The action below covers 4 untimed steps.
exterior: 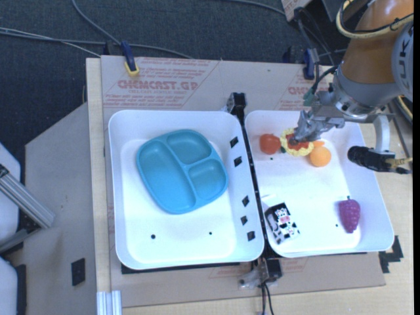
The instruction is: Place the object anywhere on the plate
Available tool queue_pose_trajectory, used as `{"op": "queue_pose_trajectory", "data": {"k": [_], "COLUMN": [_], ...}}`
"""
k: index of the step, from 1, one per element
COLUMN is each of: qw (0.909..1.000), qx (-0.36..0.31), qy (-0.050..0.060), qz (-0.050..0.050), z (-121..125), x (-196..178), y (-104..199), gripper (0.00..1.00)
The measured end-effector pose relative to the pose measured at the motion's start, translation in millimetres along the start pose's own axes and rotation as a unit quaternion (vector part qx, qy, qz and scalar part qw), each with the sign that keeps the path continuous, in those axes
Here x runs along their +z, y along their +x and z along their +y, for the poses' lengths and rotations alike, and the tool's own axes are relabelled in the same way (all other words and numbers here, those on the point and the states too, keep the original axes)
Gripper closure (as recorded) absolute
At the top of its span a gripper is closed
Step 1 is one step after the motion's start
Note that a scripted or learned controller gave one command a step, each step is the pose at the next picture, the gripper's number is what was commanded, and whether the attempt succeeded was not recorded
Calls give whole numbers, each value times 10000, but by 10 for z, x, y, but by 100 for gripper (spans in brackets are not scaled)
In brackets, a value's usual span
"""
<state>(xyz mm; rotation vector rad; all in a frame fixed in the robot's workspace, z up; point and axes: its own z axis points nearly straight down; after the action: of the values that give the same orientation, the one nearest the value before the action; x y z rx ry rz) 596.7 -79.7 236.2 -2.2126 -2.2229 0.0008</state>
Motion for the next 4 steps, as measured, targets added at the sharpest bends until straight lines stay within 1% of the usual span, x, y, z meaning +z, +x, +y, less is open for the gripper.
{"op": "queue_pose_trajectory", "data": {"k": [1, 2, 3, 4], "qw": [10000, 10000, 10000, 10000], "qx": [0, -10, -9, -6], "qy": [4, -14, -3, 1], "qz": [-3, -1, -2, -6], "z": [-145, -214, -385, -462], "x": [125, 24, -19, 31], "y": [493, 1057, 1553, 2067], "gripper": [100, 100, 100, 100]}}
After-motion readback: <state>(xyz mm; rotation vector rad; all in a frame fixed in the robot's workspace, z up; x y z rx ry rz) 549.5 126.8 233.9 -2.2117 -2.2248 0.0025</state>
